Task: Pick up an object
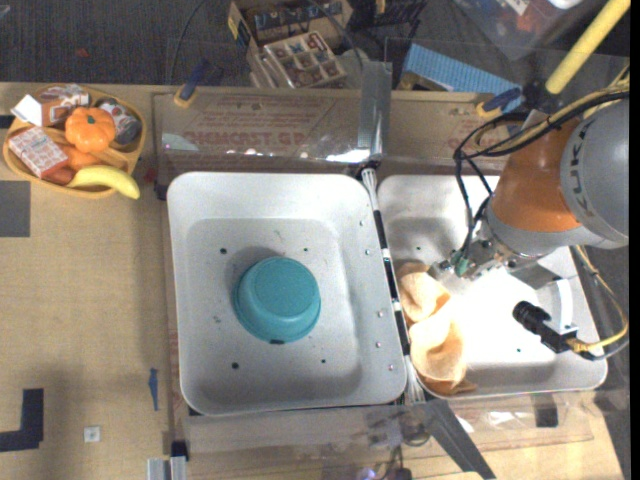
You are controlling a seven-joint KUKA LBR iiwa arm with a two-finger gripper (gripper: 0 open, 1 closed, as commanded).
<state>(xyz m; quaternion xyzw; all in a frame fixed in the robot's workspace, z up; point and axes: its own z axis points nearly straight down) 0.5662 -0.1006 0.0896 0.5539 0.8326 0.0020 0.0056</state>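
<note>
A teal bowl [278, 299] sits upside down in the left bin [200, 208]; the end effector [462, 264] hangs over the right bin [420, 203].

A round teal plastic bowl [279, 299] sits upside down near the middle of the left white bin [200, 208], well apart from the jaws and off to their left across the divider between the bins. Two pale orange, cup-like plastic pieces lie in the right white bin [420, 200] against its left wall: the upper one [421, 293] just left of and below the jaws, the lower one [441, 353] further below them, at the bin's near left corner
</note>
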